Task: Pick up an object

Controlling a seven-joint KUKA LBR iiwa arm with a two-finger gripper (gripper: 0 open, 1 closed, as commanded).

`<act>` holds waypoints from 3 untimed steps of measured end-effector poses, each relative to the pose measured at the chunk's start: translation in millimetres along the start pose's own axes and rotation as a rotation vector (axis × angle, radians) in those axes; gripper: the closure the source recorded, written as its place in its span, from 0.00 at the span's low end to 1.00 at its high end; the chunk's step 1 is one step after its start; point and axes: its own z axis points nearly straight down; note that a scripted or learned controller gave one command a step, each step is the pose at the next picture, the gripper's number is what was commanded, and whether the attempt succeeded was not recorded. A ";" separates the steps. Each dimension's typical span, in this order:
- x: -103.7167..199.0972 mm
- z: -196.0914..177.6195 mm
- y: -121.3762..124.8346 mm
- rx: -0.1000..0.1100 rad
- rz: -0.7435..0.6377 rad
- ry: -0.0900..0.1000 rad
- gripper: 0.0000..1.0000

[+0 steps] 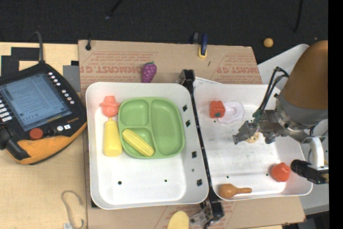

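We took the right bin (pixel 252 182) as our landmark and worked from its near edge outward. Nearest to us, against its front wall, lay a tan pear (pixel 233 190), and toward its front right corner a red tomato (pixel 280 171). Neither had been touched, as far as we could judge.

Further in, at the bin's middle right, the pincer (pixel 247 136) hung low over the floor. A small pale thing (pixel 253 137) showed right at its tip, but we could not tell whether the fingers were spread, pressed together, or pinching it.

Beyond that, toward the bin's back left, an orange piece (pixel 216 109) stood just beside a clear pinkish lid (pixel 232 112), both well apart from the pincer.

Left of the right bin, the other bin held a green tray (pixel 161 126) with a corn cob (pixel 138 142) on it.

We judged the task as about midway: the arm was down at a candidate object, yet nothing was seen lifted. A sure grip and the lift were left.
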 end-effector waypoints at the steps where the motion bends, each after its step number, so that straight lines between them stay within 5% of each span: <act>1: -0.4 -5.9 2.6 -0.013 -0.002 -0.002 0.00; 3: 6.3 87.4 -1.4 -0.006 -0.004 0.000 0.00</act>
